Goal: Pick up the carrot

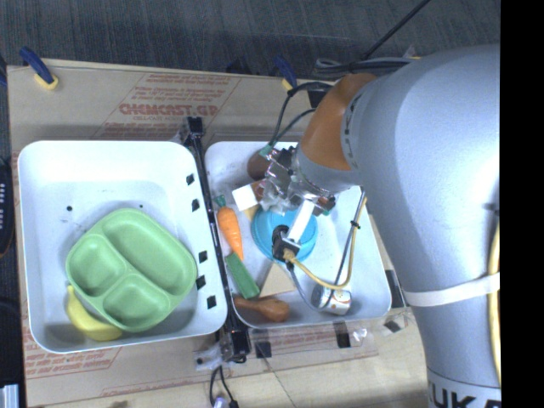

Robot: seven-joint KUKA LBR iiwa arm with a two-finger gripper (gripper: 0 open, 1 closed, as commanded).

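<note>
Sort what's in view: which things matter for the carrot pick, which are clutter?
Job: orange toy carrot with green top; right white plastic bin holding it.
Clutter: green divided plastic plate; yellow object under it; blue round dish; brown sausage-shaped toy; small white block; left white bin.

Green divided plate (pixel 132 266) over yellow item (pixel 85 320) in left bin (pixel 51 168), blue bowl (pixel 265 226), brown sausage (pixel 263 309) in right bin (pixel 372 274)

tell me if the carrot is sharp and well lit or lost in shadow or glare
Camera view: the carrot is sharp and evenly lit, with no glare on it; camera view: the green plate casts a soft shadow on the floor of the left bin; camera view: the grey arm, nearest the lens, looks bright and slightly soft.
</note>
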